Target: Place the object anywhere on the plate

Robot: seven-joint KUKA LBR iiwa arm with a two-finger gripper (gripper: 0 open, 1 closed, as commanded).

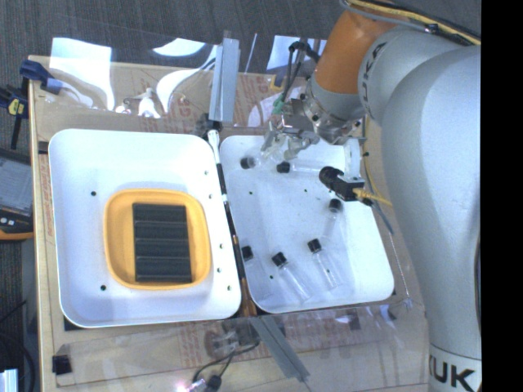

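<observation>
Arm [425, 137] enters from right, bulky grey link filling right side of view. Orange band [347, 51] sits above wrist, near top centre-right. Wrist angled down and leftward. Gripper [278, 147] at arm's left end, pointing down-left, low over far part of view. Cables run along the wrist. Gripper detail small and blurred, possibly metallic.

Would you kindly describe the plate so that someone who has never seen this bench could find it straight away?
Start at the two white bins side by side and take the left bin, the one farther from the arm. The plate lies flat in its middle: a yellow-orange rounded rectangle with a dark ribbed centre. It is the single coloured thing in either bin; the right bin holds small clear vials with black caps.
</observation>
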